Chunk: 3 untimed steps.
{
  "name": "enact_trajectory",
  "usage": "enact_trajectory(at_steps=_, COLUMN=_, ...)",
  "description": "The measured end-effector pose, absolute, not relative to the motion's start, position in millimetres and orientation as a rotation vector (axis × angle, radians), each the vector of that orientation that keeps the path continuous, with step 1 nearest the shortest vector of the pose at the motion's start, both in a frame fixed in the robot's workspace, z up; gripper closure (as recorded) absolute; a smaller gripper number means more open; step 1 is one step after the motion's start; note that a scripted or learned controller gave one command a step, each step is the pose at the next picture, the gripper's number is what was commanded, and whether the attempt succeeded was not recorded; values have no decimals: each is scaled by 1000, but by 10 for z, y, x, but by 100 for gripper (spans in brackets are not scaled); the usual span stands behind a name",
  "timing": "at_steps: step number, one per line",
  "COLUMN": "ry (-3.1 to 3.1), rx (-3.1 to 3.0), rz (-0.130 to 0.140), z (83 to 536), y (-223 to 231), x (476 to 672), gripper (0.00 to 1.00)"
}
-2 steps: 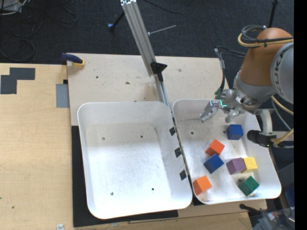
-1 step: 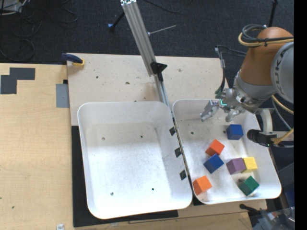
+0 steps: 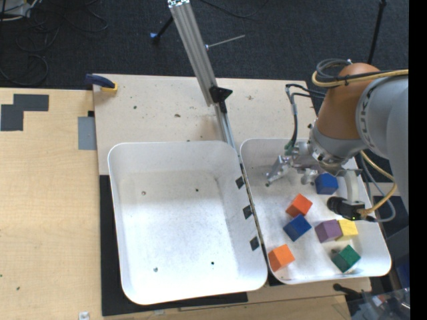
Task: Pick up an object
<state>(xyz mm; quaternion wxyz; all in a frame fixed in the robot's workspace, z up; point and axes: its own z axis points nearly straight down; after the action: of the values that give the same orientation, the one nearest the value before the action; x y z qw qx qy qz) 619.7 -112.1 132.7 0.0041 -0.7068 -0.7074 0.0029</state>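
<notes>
A blue cube (image 3: pixel 326 183) sits right under the gripper (image 3: pixel 319 177), in the upper part of the right bin (image 3: pixel 267 153), close to that bin's right edge. The wrist hardware covers the top of this cube, and whether the gripper has hold of it cannot be told from this angle.

The other blocks lie loose on the right bin's floor. An orange cube (image 3: pixel 299 205) rests near the middle, with a dark blue cube (image 3: pixel 297 227) just below it toward the front edge. A purple cube (image 3: pixel 327 231) and a yellow cube (image 3: pixel 347 228) sit touching side by side near the right edge. A green cube (image 3: pixel 345 257) lies in the front right corner, and a second orange cube (image 3: pixel 281 256) lies by the front left corner, close to the wall shared with the left bin (image 3: pixel 133 153).

The arm (image 3: pixel 363 112) comes in from the right, its orange band above the wrist, with cables looping around it. A slanted aluminium bar (image 3: pixel 198 52) crosses the bench (image 3: pixel 153 105) behind the bins, and a small blue and yellow clamp (image 3: pixel 101 83) sits at the bench's back left corner.
</notes>
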Motion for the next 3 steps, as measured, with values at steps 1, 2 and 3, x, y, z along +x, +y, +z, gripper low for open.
enact_trajectory(at_steps=1, ry=-2220, rx=-2221, rz=1, z=907, y=-1111, x=6203, gripper=0)
enact_trajectory(at_steps=2, ry=-2214, rx=-2226, rz=1, z=1012, y=-1122, x=6201, gripper=100)
enact_trajectory(at_steps=3, ry=-2219, rx=-2225, rz=-2, z=1509, y=-1070, x=6134, gripper=100)
